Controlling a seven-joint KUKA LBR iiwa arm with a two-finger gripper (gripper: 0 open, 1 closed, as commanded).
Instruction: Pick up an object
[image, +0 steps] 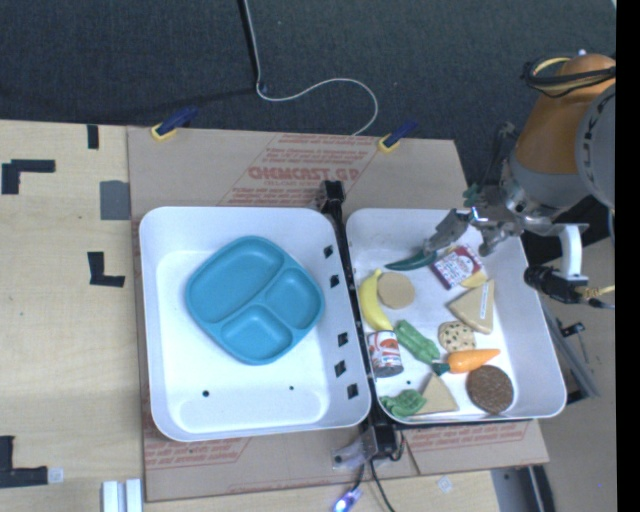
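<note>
My gripper (467, 238) hangs over the back part of the right bin (535, 330), fingers spread open with nothing between them. Just below it lies a red packet (455, 267), and a dark green chili (405, 263) sits to its left. Further forward in the bin are a banana (372, 300), a tan round biscuit (396, 291), a cheese wedge (476, 306), a chip cookie (455, 335), a green pickle (417, 340), a carrot (470, 360), a small can (386, 352), a brown round cookie (490, 388), a sandwich triangle (437, 396) and a leafy green piece (403, 404).
The left bin (160, 330) holds a blue divided plate (254, 298). The grey and orange arm (560, 130) reaches in at the upper right. A black clip (331, 195) sits at the back where the bins meet. A white cable (300, 90) runs across the dark floor behind.
</note>
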